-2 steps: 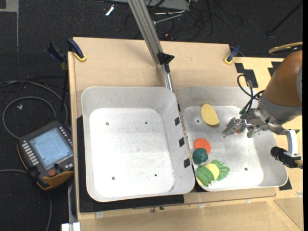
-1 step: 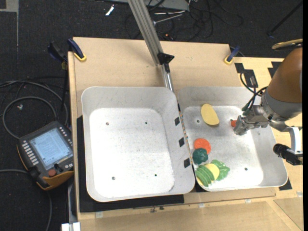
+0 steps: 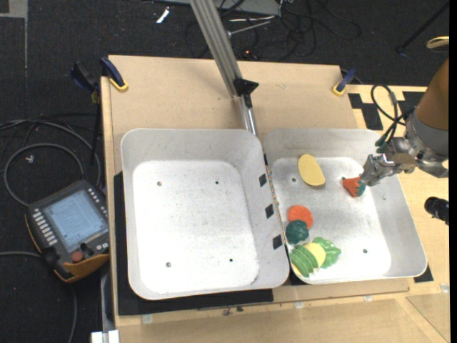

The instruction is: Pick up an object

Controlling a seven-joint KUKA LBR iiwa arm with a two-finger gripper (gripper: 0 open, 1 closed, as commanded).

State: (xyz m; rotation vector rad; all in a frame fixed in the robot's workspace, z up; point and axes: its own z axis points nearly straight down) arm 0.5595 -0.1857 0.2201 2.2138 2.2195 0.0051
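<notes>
Your target looks to be the small red-orange piece (image 3: 350,186), lying on the floor of the right bin (image 3: 400,224) toward its far right. The gripper (image 3: 361,185) sits right at it, and you cannot tell its grip from here. Confirm the piece is truly clamped before you lift, then rise straight, clear of the yellow piece (image 3: 311,170) to the left.

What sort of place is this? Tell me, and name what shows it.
Probably a robotics lab. A plywood bench bears two white bins, one holding toy food near the gripper; a teach pendant and loose cables lie on dark carpet.
</notes>
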